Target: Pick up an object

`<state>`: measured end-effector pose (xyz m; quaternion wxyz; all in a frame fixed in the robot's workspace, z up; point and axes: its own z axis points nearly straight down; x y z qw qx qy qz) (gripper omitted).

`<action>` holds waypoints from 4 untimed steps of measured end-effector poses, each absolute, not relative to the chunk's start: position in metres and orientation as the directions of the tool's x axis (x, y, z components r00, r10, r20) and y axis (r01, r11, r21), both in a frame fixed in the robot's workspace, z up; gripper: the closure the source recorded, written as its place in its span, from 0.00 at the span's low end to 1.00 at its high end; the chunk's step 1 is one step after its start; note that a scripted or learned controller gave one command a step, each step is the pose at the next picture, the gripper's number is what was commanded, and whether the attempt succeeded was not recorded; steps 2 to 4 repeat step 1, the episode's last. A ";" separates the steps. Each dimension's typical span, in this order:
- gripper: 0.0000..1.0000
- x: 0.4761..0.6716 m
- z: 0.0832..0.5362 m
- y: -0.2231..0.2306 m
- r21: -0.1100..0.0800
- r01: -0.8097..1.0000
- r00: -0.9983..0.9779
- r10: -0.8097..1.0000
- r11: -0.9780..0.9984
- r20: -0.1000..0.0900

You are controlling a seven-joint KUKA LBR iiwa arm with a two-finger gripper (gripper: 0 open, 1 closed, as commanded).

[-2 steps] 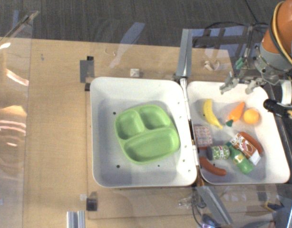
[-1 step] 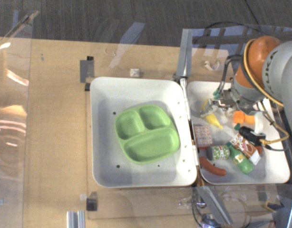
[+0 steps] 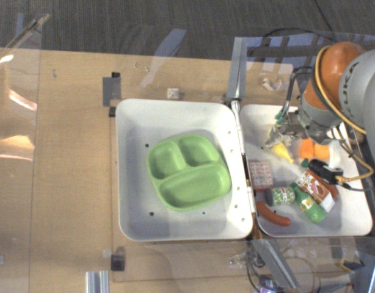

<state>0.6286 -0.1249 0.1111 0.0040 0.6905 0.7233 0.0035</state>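
Where the arm reaches in: the view's right side; the grey arm with an orange band (image 3: 358, 84) bends down over the far end of the right bin.
Gripper: the gripper (image 3: 280, 134) hangs low over the far left part of the shallow white right bin (image 3: 353, 222), close to the wall it shares with its neighbour.
Gripper state: cannot be told, because the wrist body hides it from above.
Nearest thing: a small yellow tapered plastic piece (image 3: 284, 152) lies on the bin floor just on the near side of the gripper; whether the two touch cannot be told.
Beside it: a small orange plastic block (image 3: 306, 148) sits just to the right of the yellow tapered plastic piece.
Middle of right bin: a flat pink patterned packet (image 3: 261, 174) lies against the left wall, and a red and white carton (image 3: 316, 187) lies tilted toward the right side.
Near end of right bin: a small can with a green label (image 3: 284, 195) lies on its side. A green plastic bottle (image 3: 311, 207) lies to the can's right, just beside the carton. A red sausage-shaped toy (image 3: 273, 216) lies nearest the front wall.
Left bin: the shallow white left bin (image 3: 132, 163) holds a light green plastic plate with three compartments (image 3: 187, 173), lying flat near its middle and well apart from the gripper.
Bench: a small white cube (image 3: 172, 93) rests on the wooden bench top (image 3: 65, 163), beyond the left bin's far wall.
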 end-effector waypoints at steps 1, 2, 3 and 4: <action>1.00 0.647 0.206 -0.058 0.007 0.998 -0.059 0.998 0.059 0.000; 1.00 0.647 0.206 -0.058 0.007 0.998 -0.059 0.998 0.059 0.000; 1.00 0.647 0.206 -0.058 0.007 0.998 -0.059 0.998 0.059 0.000; 1.00 0.647 0.206 -0.058 0.007 0.998 -0.059 0.998 0.059 0.000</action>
